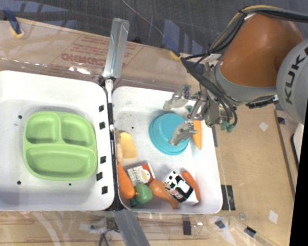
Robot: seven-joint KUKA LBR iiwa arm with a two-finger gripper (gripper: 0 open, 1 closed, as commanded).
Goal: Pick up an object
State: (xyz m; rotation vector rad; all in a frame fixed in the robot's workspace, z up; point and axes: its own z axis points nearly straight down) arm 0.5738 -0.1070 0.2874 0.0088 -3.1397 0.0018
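Hovering over the right bin (215,172), the gripper (188,131) sits low above the blue dish (164,133) beside an orange carrot (198,135); whether its jaws are wide or closed cannot be told. Nothing looks lifted yet, so the pick remains.

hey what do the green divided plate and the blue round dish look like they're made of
The green divided plate looks like molded plastic with a matte finish: uniform lime color, soft rounded compartment ridges, no sharp glare. The blue round dish also looks plastic, smooth with a slight sheen: flat, even turquoise color and a thin rim. Silicone can't be ruled out for either from this view.
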